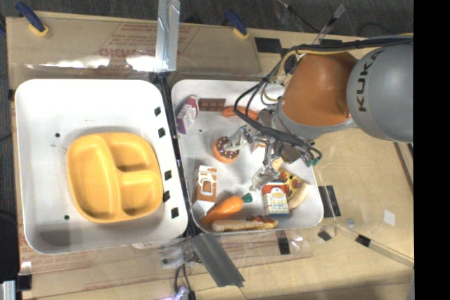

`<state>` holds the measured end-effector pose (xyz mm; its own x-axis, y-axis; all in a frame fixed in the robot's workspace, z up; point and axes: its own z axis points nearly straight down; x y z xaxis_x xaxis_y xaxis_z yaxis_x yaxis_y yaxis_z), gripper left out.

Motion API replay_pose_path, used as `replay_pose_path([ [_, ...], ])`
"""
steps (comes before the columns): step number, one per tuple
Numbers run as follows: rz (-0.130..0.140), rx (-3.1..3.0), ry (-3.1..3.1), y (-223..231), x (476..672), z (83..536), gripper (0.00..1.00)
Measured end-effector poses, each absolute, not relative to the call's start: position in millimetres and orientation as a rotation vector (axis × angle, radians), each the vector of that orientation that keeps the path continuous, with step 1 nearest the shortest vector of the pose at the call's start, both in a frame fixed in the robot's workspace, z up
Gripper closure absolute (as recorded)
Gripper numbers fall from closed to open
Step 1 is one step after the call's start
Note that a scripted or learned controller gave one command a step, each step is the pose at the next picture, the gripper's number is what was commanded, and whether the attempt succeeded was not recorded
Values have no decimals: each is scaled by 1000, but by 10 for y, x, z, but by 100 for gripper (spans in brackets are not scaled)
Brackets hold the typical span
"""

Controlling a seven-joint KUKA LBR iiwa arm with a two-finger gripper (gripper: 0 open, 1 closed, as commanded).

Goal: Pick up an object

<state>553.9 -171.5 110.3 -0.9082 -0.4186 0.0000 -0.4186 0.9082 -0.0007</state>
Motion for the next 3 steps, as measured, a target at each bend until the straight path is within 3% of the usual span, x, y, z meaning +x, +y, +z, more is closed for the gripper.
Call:
replay_pose_path([
  [1,2,-1006,2976,-2102,5147,925,0],
  [2,-12,-838,3026,-1485,5137,935,0],
  [3,-4,-1086,2943,-1877,6188,1158,0],
])
